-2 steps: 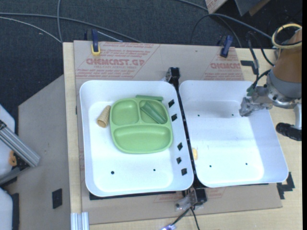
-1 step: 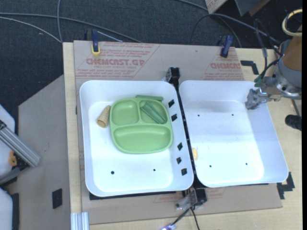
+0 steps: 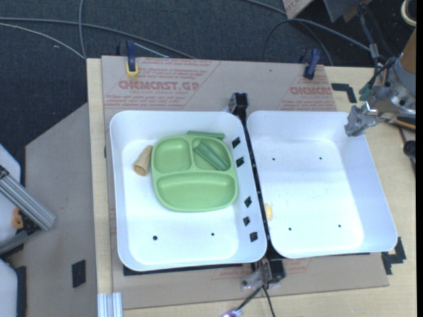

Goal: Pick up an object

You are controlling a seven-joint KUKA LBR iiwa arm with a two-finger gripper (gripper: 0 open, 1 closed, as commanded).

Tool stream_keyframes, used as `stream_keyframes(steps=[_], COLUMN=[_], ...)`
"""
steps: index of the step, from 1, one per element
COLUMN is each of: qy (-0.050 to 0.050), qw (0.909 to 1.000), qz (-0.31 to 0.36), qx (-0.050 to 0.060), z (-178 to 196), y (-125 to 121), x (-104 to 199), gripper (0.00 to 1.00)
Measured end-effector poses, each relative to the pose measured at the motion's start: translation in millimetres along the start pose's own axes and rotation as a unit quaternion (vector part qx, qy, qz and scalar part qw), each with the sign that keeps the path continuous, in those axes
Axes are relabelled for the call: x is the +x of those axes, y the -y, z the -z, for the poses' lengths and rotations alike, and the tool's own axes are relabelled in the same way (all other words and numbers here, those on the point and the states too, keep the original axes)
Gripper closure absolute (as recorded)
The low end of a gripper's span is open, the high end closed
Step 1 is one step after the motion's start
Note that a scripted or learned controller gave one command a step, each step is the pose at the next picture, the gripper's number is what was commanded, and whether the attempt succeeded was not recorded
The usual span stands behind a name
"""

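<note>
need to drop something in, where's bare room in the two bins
Right bin: floor bare, bar a small yellow bit at its left wall. Left bin: free strip below the green plate. Crowded beside the cone left of the plate.

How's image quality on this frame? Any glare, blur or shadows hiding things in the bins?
Camera view: even, diffuse light, shadows soft and faint. The left bin and right bin read bright but not blown out; their small dark dots stay crisp. The green plate and cone are sharp. The gripper at the right bin's corner looks slightly soft, its detail hard to read.
</note>
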State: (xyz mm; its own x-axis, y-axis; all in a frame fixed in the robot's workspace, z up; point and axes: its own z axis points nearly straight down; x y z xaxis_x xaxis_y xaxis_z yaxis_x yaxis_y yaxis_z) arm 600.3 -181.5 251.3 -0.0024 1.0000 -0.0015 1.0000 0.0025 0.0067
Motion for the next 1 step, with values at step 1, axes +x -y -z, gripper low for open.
stream_keyframes(steps=[1], qy=[-0.002], qw=[1.0000], qz=[0.001], qx=[0.004], z=[5.6], y=[17.4], x=[56.5], gripper=[1.00])
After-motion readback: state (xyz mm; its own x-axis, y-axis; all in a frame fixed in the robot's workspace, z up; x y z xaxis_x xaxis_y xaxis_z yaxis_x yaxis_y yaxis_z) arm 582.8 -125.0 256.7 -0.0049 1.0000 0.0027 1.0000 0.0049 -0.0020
